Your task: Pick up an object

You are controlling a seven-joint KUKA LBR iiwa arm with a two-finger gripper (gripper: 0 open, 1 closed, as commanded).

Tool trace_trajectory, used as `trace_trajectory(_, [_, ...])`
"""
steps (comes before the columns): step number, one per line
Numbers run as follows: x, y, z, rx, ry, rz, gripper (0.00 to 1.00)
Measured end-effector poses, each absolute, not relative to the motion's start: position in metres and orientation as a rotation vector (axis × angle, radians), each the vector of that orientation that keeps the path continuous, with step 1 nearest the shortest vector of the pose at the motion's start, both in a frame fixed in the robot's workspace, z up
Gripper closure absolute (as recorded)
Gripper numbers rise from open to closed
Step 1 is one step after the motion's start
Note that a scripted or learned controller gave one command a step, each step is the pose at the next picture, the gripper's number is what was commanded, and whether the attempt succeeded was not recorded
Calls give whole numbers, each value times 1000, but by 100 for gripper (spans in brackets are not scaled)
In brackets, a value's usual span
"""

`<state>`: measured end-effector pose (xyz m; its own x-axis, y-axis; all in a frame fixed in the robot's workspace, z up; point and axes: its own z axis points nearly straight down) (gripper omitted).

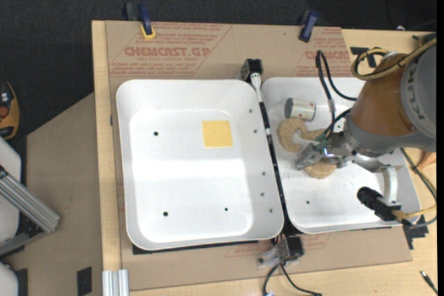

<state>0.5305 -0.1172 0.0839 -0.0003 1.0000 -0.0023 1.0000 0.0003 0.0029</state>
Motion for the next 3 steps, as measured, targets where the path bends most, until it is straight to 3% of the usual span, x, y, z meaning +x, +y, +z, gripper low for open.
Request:
trace_trajectory(1, [529,-116,95,2220,2218,3,100])
trace_trajectory(2, [602,-40,191,2202,2225,18,100])
trace_trajectory(3, [648,41,185,2210,2230,10,100])
